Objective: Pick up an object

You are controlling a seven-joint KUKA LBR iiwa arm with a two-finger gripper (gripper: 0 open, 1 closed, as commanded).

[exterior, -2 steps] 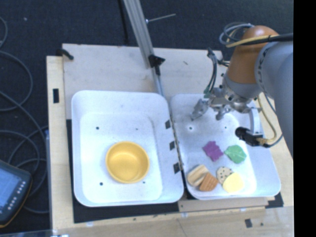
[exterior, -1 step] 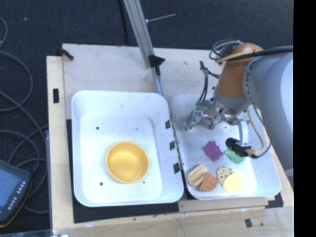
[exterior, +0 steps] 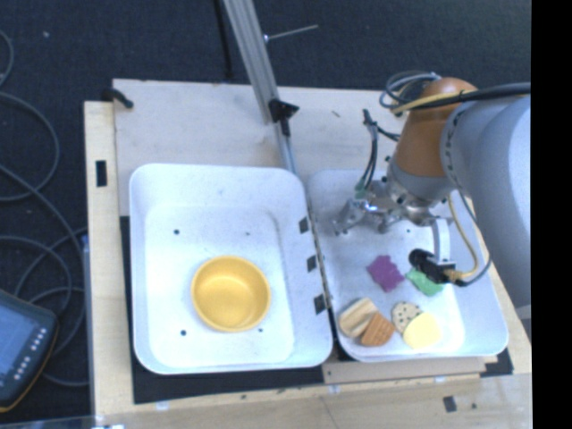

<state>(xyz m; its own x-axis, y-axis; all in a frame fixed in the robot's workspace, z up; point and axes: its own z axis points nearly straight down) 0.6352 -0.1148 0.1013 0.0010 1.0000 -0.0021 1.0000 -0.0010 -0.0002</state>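
My gripper (exterior: 365, 220) hangs over the upper left part of the right bin (exterior: 483, 329), its fingers spread open with nothing between them. Below it and to the right lies a purple block (exterior: 385, 273). A green piece (exterior: 426, 282) sits further right, beside a black part on the arm's cable. Along the bin's front edge lie a tan wooden block (exterior: 357, 315), an orange wedge (exterior: 379, 331), a speckled cookie-shaped piece (exterior: 406, 312) and a pale yellow round piece (exterior: 424, 332). None of these touches the gripper.
The left bin (exterior: 161, 195) holds a yellow bowl (exterior: 231, 292) near its front middle. A slanted metal pole (exterior: 259, 61) rises behind the bins. The grey arm with its orange band (exterior: 424, 141) covers the right bin's back right.
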